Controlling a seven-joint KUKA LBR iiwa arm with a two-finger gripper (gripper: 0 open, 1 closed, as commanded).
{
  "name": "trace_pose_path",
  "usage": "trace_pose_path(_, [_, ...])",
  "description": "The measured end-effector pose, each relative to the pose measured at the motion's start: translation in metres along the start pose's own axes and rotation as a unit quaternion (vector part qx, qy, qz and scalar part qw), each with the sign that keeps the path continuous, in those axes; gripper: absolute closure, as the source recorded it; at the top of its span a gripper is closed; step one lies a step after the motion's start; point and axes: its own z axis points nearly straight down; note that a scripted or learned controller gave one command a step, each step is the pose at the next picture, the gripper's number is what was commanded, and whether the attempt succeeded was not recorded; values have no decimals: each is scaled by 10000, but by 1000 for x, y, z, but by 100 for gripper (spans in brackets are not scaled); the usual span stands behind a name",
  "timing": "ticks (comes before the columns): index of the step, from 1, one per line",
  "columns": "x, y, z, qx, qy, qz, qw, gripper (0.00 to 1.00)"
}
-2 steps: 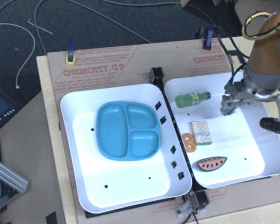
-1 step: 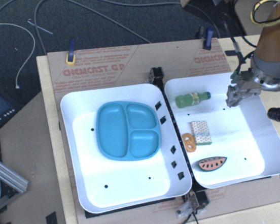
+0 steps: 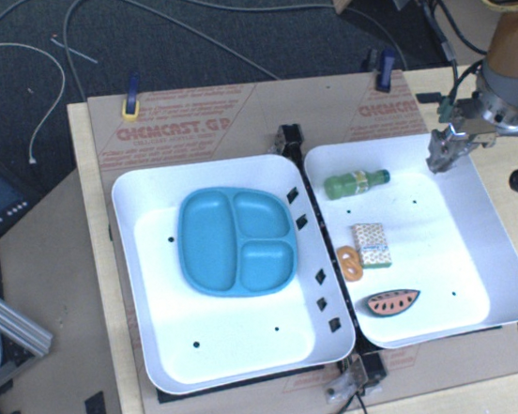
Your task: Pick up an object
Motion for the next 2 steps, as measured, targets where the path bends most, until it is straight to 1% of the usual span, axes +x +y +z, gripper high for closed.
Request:
trace_pose_path(1, [0, 1, -29, 19, 4, 5, 10000, 100])
trace_pose_path(2, [47, -19, -13, 58, 25, -12, 10000, 100])
